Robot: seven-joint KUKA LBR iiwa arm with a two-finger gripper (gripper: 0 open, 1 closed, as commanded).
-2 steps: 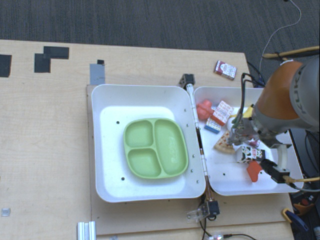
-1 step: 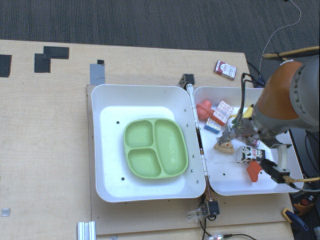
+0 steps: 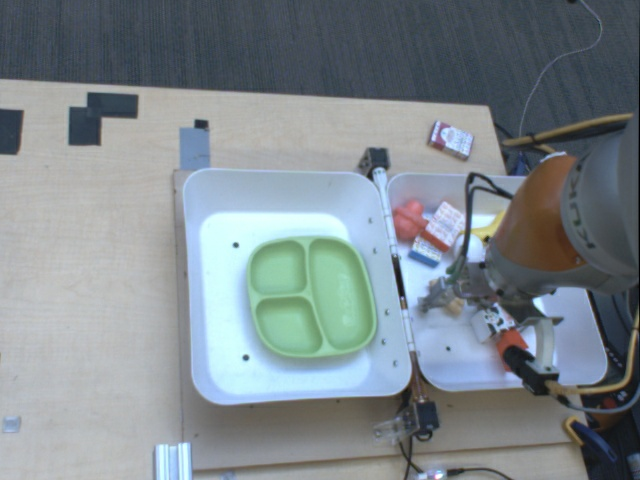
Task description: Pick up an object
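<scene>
My gripper (image 3: 447,294) is low in the right bin (image 3: 450,363), near its left-centre floor, under the grey arm with the orange band (image 3: 535,223). The arm hides much of it. Just beyond it, at the bin's far left, lie a pink-red object (image 3: 406,218), a red-and-white box (image 3: 444,224) and a small blue item (image 3: 425,255). A yellow object (image 3: 487,230) peeks out beside the arm. Near the bin's front lies a white-and-orange item (image 3: 507,338). I cannot see any of these in the gripper's grasp.
The left bin (image 3: 215,268) holds a green divided plate (image 3: 311,296). A small red-and-white box (image 3: 451,140) lies on the bench beyond the right bin. Cables run along the right side and at the bench's front edge (image 3: 410,423).
</scene>
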